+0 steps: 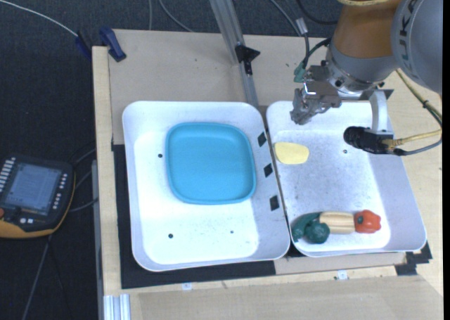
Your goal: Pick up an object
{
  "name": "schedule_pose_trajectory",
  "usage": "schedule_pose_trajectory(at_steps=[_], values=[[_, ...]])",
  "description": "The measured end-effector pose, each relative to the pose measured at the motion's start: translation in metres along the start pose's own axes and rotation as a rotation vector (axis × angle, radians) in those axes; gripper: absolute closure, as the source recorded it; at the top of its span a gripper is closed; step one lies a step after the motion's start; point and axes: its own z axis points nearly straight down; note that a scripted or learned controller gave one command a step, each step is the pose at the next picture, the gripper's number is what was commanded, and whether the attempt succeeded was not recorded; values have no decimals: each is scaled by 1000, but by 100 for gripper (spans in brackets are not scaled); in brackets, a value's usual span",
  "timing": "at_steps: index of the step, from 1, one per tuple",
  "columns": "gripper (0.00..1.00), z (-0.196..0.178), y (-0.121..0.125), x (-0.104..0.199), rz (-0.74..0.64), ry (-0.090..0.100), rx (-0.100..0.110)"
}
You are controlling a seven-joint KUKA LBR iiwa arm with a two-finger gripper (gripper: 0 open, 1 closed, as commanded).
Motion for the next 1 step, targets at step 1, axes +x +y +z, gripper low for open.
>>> schedule_pose_trajectory(at_steps=[1], values=[[100,-3,-19,49,-1,1,0]])
